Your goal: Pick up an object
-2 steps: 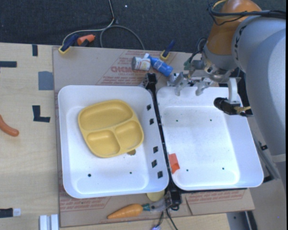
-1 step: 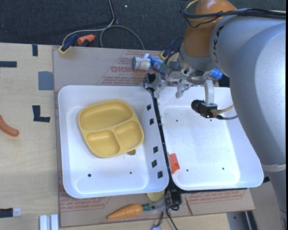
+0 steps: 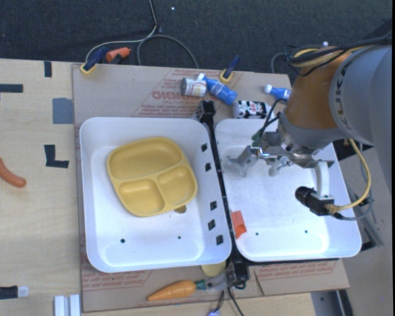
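My gripper point(image 3: 259, 164) hangs over the back half of the right bin point(image 3: 286, 242). Its two fingers point(image 3: 243, 164) are spread apart, with only white bin floor showing between them. A small orange piece point(image 3: 237, 224) lies at the right bin's left wall, toward the front and apart from the gripper. A yellow divided plate point(image 3: 151, 175) lies in the left bin point(image 3: 102, 242), and a small brown item point(image 3: 180, 209) peeks out from under its front edge.
The grey and orange arm point(image 3: 329, 97) covers the right bin's back right. A black connector with a yellow cable point(image 3: 314, 200) hangs over that bin. A carrot point(image 3: 173, 289) lies in front of the bins, a sausage point(image 3: 8, 172) far left, and blue clamps point(image 3: 222, 89) behind.
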Controlling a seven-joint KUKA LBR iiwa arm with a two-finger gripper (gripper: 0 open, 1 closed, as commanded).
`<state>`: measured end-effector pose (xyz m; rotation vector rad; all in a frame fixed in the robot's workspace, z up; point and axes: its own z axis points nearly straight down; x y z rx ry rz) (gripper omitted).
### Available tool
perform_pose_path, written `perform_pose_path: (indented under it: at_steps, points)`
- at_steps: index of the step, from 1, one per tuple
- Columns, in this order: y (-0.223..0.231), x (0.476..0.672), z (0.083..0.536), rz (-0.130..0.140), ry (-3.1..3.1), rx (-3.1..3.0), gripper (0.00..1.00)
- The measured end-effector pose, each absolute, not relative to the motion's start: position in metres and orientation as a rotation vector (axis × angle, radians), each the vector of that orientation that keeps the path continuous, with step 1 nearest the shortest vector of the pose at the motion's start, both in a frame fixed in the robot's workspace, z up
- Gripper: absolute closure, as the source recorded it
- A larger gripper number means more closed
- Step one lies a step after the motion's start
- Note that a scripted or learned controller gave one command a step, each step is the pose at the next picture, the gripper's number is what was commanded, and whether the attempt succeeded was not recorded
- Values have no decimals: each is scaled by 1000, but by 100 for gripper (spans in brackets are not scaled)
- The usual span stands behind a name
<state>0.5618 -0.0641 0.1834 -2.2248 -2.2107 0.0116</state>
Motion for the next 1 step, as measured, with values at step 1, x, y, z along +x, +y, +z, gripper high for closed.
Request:
perform_pose_path:
  at_steps: [1]
  points:
    - [5,634,184,-4,-2232,-2214,0]
